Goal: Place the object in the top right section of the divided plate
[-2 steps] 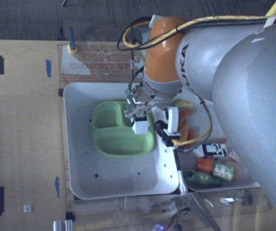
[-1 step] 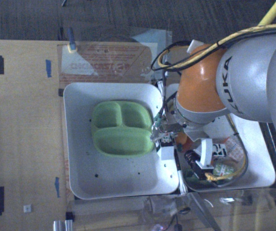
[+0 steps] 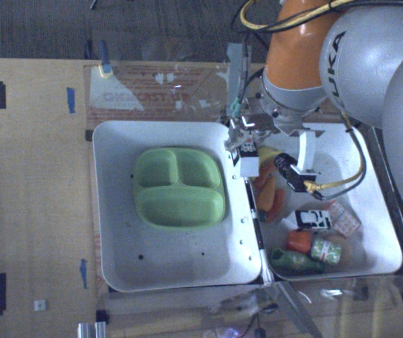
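The gripper [image 3: 247, 162] hangs over an orange carrot-like object [image 3: 266, 194] in the right bin [image 3: 384, 252] (long axis running top to bottom); whether the hand is closed, I cannot tell.

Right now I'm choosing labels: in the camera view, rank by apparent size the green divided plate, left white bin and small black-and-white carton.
1. left white bin
2. green divided plate
3. small black-and-white carton
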You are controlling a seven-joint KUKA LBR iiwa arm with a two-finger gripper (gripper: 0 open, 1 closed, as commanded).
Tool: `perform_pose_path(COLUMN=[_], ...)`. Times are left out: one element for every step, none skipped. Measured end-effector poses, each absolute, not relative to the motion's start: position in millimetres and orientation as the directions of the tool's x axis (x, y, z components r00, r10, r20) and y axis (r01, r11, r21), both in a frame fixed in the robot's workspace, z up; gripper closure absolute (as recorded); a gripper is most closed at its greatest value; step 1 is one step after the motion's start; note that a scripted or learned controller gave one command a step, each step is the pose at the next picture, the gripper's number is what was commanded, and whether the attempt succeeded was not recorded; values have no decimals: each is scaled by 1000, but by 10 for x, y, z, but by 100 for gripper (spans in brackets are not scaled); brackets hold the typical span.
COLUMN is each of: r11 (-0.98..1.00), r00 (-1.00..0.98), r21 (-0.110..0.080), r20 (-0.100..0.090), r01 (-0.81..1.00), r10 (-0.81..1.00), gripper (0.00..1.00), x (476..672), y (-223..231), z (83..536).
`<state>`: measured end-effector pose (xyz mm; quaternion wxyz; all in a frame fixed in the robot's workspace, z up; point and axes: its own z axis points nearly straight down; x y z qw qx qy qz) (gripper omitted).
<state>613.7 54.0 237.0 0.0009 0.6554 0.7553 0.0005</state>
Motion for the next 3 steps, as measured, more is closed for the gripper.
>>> perform_pose_path(r11=[401, 825, 771], r00=[-401, -825, -771], r21=[4, 2, 2], r20=[-2, -1, -1], r01=[916, 564, 637], r10=[916, 564, 637], gripper=[100, 100, 100], x=[6657, 6580, 6357], y=[773, 762, 850], z=[2174, 1958, 2228])
